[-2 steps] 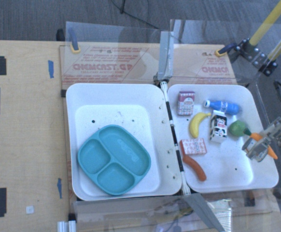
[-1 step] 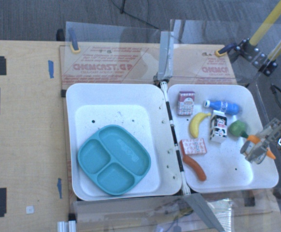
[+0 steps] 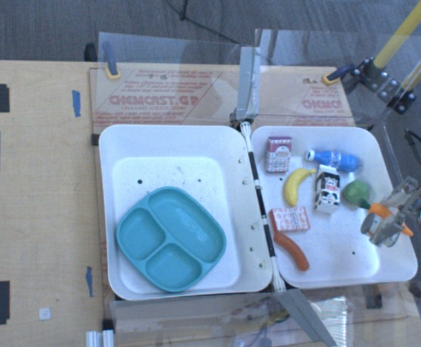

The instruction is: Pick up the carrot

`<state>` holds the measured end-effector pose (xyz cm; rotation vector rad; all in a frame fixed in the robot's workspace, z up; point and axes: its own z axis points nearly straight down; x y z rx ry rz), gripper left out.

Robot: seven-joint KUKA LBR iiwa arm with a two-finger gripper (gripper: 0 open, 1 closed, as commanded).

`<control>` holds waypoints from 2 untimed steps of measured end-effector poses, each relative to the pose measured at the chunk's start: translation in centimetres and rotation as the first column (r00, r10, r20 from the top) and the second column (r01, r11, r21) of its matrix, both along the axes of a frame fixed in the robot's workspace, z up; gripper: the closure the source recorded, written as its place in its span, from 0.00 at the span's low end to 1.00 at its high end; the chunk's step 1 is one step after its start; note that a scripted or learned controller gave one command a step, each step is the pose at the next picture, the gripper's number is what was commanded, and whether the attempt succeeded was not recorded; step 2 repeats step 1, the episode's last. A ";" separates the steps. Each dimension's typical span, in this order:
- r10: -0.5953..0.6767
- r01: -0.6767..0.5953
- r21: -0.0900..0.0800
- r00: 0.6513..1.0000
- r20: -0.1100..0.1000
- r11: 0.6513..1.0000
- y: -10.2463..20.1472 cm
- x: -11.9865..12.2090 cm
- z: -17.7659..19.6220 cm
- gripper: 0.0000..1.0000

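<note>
At the right edge of the right bin, the gripper stands over the carrot; whether it is open or closed cannot be told, and nothing shows the carrot held. The carrot's orange body lies partly under the gripper, its long axis running from upper left to lower right, and its green top points away to the gripper's upper left. Just left of that top stands a small milk carton, with a banana beyond it. Lower left of the gripper lie a sausage and a pink packet. Up and to the left lie a blue bottle and a small red box. Well to the left, the other bin holds a teal divided plate.
</note>
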<state>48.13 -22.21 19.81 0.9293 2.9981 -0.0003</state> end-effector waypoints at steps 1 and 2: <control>0.204 -0.204 0.000 0.979 0.000 0.979 0.0 0.5 -1.5 1.00; 0.204 -0.204 0.000 0.979 0.000 0.979 0.0 0.5 -1.5 1.00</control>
